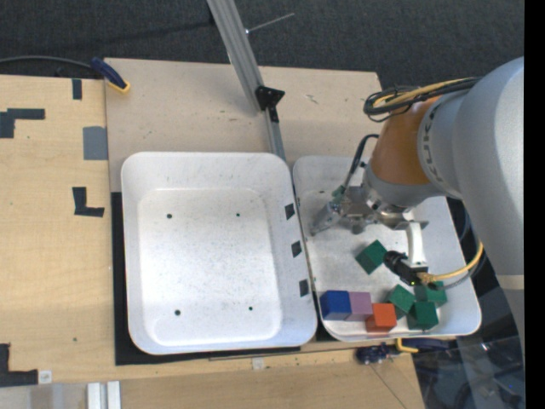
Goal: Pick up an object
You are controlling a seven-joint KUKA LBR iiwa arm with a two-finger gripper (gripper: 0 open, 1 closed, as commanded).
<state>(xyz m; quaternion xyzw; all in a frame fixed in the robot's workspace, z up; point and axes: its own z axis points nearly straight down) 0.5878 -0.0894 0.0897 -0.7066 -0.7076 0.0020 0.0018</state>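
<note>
On my far left the bench (51, 254) carries the left bin (213, 254), its white floor bare. Next comes the right bin (317, 177), where my work lies. My pincer (328, 216) hangs low over that bin's upper left part, near the wall shared with the left bin; I cannot tell whether it is apart or together, and I see nothing between its tips. The objects sit further right and nearer the front rim: a blue block (335, 303), a lilac block (360, 303), an orange block (383, 315), a dark green block (370, 256) alone mid-bin, and more green blocks (419, 303). I judge I am in the approach step, nothing grasped. Next I should shift toward the lone dark green block and descend squarely over it.
</note>
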